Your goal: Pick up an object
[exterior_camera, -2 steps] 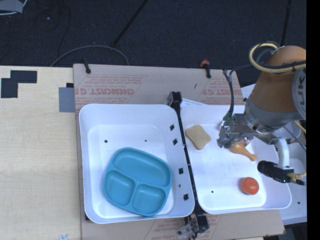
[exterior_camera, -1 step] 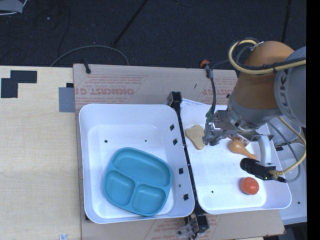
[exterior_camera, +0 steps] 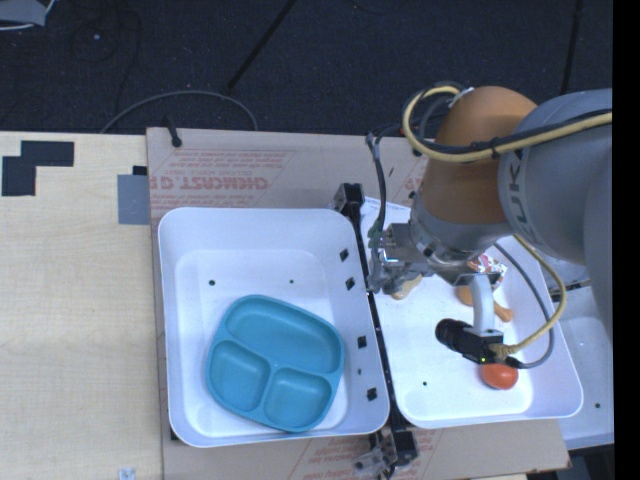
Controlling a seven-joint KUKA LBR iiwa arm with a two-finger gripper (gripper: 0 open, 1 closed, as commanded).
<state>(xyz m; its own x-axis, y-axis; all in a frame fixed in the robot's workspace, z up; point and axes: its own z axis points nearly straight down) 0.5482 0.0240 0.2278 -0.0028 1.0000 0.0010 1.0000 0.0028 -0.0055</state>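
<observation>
Bench with two white bins, work in the right-hand bin [exterior_camera: 560, 398]. Gripper [exterior_camera: 397, 266] low by that bin's inner wall, spread or pinched impossible to tell; tan object [exterior_camera: 405, 288] just beside it on the near side, red ball [exterior_camera: 498, 376] well apart, front right. Wrist pointing down, arm [exterior_camera: 560, 168] reaching in from the right.

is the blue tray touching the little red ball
Apart. The camera view shows the blue tray lying in the left bin and the red ball in the right bin, with both bins' walls between them.
</observation>
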